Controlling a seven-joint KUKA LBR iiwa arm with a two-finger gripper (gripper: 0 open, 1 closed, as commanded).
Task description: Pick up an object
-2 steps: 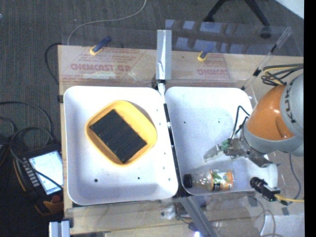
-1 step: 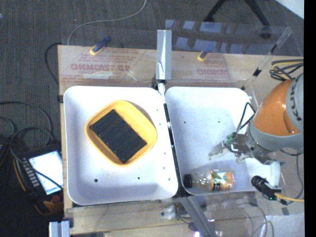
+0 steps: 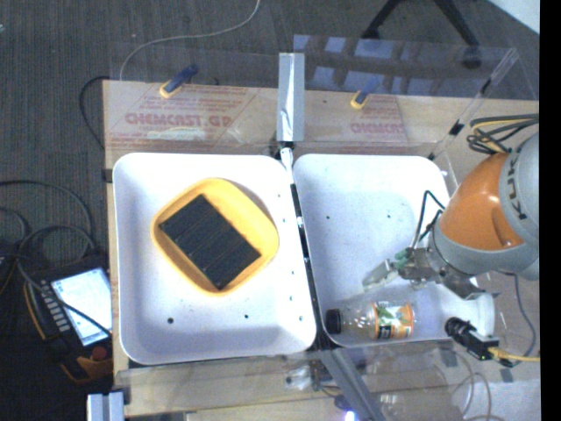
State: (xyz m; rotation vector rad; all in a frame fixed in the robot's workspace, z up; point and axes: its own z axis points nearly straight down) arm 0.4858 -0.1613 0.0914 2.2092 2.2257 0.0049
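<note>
**Q.** Where does the bottle (image 3: 375,319) lie from the claw (image 3: 392,270)?

**A.** I read the claw as hovering in the right bin (image 3: 351,191), just above and slightly right of the bottle's middle as the camera view shows it. The bottle lies on its side against that bin's near wall, long axis running left to right, dark cap toward the left bin (image 3: 140,323). Whether the claw is spread or closed I cannot tell; its tip blurs against the white floor.

**Q.** How does the bottle look?

**A.** Clear plastic, an orange and green label round its middle, apparently empty. I judge it light and prone to roll, so I would close across its width, not along its length.
</note>
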